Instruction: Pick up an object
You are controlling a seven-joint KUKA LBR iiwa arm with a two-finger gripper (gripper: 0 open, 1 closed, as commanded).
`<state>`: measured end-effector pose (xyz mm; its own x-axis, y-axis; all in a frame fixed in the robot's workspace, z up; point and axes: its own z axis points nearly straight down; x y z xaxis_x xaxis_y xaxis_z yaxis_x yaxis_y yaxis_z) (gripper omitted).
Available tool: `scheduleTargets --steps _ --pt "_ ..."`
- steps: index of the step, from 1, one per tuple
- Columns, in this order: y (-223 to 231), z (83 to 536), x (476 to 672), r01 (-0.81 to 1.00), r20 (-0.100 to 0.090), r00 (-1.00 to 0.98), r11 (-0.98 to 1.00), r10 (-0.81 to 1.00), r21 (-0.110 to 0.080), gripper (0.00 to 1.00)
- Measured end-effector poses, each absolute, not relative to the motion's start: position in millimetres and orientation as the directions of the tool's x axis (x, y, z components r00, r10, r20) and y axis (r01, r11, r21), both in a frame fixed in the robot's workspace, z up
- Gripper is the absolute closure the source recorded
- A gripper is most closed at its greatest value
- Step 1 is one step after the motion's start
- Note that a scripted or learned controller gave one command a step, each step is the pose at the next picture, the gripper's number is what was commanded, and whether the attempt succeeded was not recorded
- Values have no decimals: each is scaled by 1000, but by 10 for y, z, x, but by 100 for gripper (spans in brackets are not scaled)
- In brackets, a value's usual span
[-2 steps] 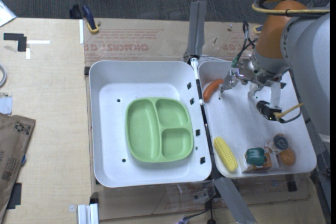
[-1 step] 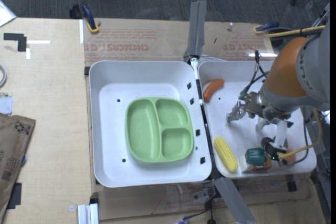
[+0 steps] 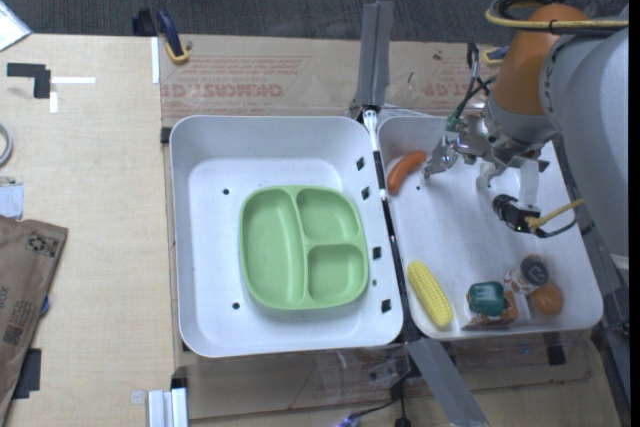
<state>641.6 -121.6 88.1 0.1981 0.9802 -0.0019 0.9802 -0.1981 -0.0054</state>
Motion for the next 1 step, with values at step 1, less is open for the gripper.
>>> scheduleTargets --steps 1 --pt "-1263 887 5845 995 0 98 -98 995 -7 0"
